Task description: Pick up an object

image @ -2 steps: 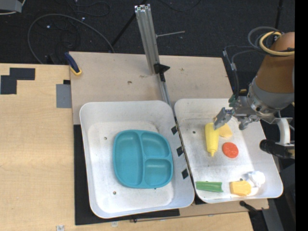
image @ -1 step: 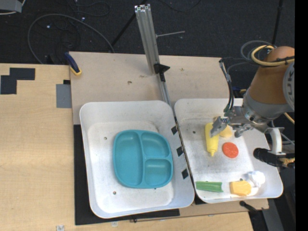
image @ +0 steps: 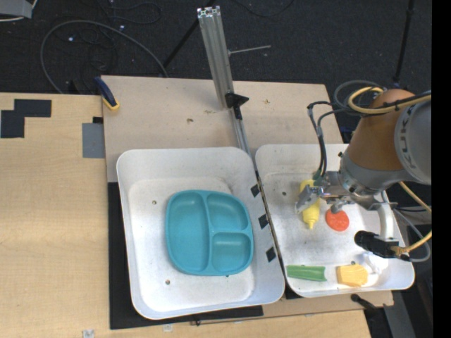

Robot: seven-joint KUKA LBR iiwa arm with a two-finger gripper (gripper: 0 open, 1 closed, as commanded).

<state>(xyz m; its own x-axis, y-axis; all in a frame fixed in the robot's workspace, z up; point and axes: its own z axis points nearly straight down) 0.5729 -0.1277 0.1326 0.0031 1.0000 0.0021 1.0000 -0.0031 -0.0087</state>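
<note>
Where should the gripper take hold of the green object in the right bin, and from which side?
Grip the green object across its short width near the middle, coming from above. It looks long and flat-lying near the right bin's front edge, with the yellow block beside one end, so its long sides seem freer.

I see a light wood bench [image: 49,210] with dark cut-outs along its left side. Behind it, the floor [image: 106,27] is dark carpet strewn with black cables [image: 70,44]. A metal post [image: 215,55] rises from a tan board [image: 169,111] at the back. Lighting is even.
</note>
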